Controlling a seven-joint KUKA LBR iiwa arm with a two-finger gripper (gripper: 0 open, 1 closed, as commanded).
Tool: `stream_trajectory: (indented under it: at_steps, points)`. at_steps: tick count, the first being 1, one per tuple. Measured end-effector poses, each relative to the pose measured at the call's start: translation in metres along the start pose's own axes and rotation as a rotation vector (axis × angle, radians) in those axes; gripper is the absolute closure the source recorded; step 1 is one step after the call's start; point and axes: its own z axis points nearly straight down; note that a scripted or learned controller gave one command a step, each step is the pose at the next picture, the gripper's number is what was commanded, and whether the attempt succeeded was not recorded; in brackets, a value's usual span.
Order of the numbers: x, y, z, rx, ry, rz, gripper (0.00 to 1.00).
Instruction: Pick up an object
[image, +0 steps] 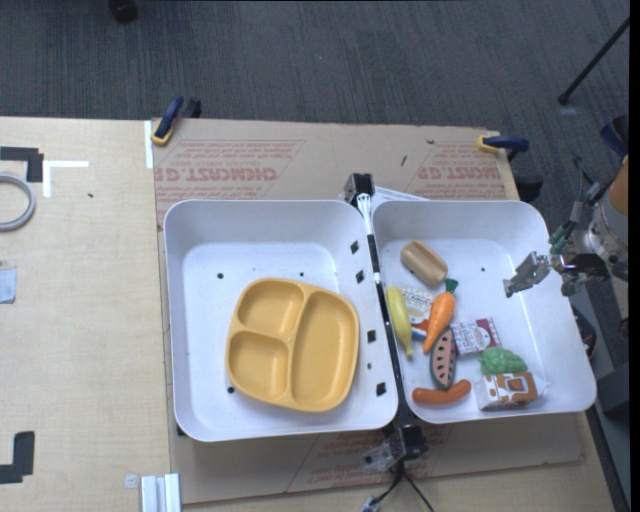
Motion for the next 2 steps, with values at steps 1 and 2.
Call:
stream_trajectory:
  at_steps: [1, 2]
  points:
    - [0.0424, 0.0242, 0.1189, -0.012, -0.002, -0.081, 0.0]
    - [0.042, 0.0242, 0.1093, -0.01, -0.002, -0.079, 1.0]
